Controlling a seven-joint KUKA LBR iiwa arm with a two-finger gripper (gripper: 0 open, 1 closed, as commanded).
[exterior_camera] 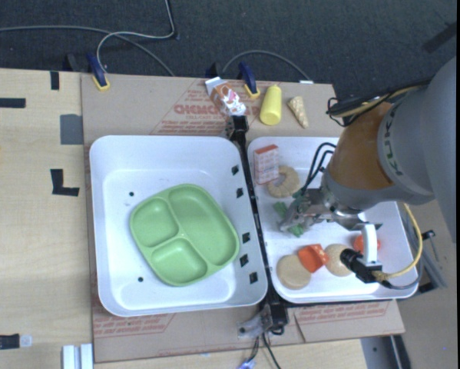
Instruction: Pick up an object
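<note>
Camera view puts the brown cardboard-covered tabletop (137, 106) across the frame, then my grey arm with its orange band (360, 156) entering from the right. Left of centre, the shallow white bin (110, 160) holds a green divided plastic tray (183, 233). At right, my jaws (300, 215) sit low in the second white bin (333, 298) among crowded toy foods: a tan round cookie (294, 271), an orange-red wedge (312, 257), a small red-and-white carton (266, 162). I cannot tell whether the jaws are open or closed; wrist and clutter hide them. Packed pieces could make me nudge or pinch two.
</note>
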